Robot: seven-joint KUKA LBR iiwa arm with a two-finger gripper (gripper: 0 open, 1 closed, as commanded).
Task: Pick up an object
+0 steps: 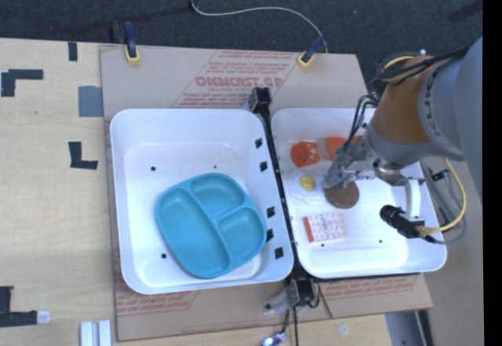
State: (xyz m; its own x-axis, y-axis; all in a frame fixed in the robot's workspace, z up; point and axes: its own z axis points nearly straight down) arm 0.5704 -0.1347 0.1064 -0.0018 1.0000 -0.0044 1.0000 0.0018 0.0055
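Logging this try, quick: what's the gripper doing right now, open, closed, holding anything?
Gripper: cannot be told; it is low in the right bin, at the brown round object.

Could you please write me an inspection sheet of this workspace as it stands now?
Surface: two white bins side by side, left bin and right bin, on a brown board.
Job's things: in the right bin, an orange block, small yellow piece, brown disc, red-and-white packet.
Clutter: blue divided plate in the left bin.
Grippers: gripper low over the brown disc; grasp unclear.
Cables: thin cable looping behind the board; yellow cable by the arm.
Surroundings: two clamps on the board's far edge.
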